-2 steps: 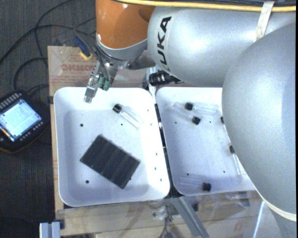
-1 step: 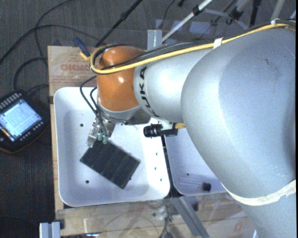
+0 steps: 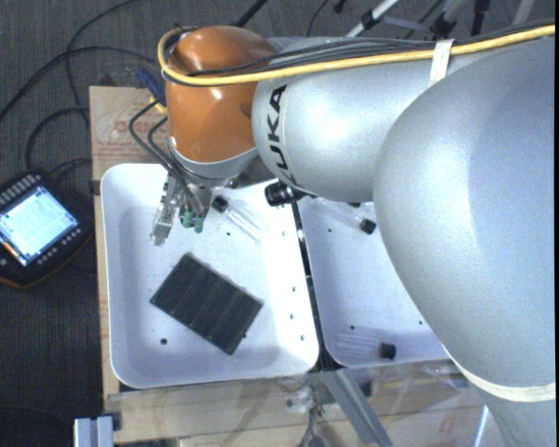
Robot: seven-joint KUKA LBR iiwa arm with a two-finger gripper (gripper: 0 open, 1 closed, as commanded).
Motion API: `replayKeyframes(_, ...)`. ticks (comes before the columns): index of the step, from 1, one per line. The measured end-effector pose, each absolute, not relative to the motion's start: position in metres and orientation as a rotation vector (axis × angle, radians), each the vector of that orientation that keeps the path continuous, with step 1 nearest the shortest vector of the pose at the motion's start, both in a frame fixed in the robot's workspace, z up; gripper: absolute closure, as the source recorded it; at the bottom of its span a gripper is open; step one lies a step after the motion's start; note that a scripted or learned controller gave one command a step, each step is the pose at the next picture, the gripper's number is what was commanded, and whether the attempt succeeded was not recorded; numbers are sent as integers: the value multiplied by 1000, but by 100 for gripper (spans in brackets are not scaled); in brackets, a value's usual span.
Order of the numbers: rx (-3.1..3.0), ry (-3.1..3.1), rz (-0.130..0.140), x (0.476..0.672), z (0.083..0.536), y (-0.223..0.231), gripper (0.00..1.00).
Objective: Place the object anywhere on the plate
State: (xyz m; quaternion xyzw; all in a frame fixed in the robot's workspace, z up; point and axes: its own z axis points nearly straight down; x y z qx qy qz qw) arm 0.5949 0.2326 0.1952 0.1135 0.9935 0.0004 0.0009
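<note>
Your gripper (image 3: 168,217) is hanging over the far part of the left bin (image 3: 121,277), right under the orange band (image 3: 210,91). Honestly you can't tell from this angle whether it's open or shut, and nothing shows between its tips. Just below it, toward the near side, you've got the dark ribbed plate (image 3: 206,303) lying flat and skewed on the bin floor. Off to its right there's a clear pen-like object with a black cap (image 3: 235,214), just beside the gripper, apart from the plate.
</note>
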Motion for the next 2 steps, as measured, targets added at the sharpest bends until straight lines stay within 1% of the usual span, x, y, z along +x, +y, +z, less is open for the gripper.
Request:
replayKeyframes(1,418,3110,5,660,277,234,100)
replayKeyframes(2,209,3136,1,546,213,234,100)
